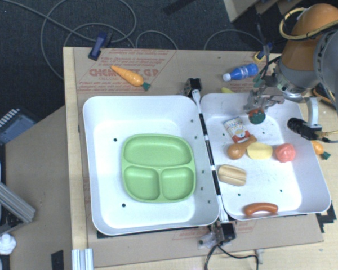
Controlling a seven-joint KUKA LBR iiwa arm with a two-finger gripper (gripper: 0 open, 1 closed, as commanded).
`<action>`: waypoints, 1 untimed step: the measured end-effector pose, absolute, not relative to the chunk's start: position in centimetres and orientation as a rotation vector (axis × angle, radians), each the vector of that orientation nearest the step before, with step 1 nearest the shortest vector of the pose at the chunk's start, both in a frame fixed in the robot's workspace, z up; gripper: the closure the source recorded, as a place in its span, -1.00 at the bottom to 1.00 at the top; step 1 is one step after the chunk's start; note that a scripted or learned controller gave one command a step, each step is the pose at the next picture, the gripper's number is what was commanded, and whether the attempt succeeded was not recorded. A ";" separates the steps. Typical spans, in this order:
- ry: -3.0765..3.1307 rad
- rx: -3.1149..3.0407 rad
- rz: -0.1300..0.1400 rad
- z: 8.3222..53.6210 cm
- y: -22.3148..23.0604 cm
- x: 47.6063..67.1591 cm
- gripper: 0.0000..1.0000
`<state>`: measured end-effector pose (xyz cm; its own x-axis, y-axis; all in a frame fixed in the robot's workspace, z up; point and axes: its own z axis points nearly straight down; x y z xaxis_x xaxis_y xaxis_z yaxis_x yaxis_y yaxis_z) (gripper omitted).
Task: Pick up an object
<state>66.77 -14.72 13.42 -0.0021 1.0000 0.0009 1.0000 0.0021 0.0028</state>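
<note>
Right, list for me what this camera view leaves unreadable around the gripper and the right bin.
- Gripper: too small and cluttered to tell whether it grips the dark green object at its tip.
- Small packet: print too small to read.
- Orange item at the right bin's rim: mostly hidden by the rim.
- Arm: cut off by the right edge.

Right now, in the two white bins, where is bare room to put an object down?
Left bin: bare floor all around the green tray, widest near the far wall. Right bin: bare patch between the bread roll, the sausage and the right rim. Crowded: the middle row by the lemon and the far corner under the gripper.
</note>
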 end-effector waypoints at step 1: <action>2.224 2.219 0.003 18.6 -7.4 65.1 1.00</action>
